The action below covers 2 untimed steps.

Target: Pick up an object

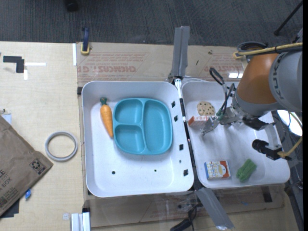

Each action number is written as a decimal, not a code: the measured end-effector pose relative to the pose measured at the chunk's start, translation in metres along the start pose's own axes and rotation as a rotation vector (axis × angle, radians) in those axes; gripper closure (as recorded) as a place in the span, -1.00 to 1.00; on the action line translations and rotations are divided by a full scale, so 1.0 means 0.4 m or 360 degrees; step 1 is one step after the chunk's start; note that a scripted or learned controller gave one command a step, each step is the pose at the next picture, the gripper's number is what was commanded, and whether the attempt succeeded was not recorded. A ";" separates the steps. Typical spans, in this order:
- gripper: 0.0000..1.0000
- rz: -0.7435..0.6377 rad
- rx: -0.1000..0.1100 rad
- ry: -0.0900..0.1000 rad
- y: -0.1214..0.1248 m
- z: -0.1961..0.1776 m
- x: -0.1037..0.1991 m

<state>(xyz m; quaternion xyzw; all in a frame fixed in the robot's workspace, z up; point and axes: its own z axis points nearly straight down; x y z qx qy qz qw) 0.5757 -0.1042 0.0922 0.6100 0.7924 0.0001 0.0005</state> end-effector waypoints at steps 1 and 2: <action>-1.00 -0.0003 0.0001 0.0000 0.068 0.001 -0.002; -1.00 0.0304 0.0000 -0.0001 0.121 0.000 -0.016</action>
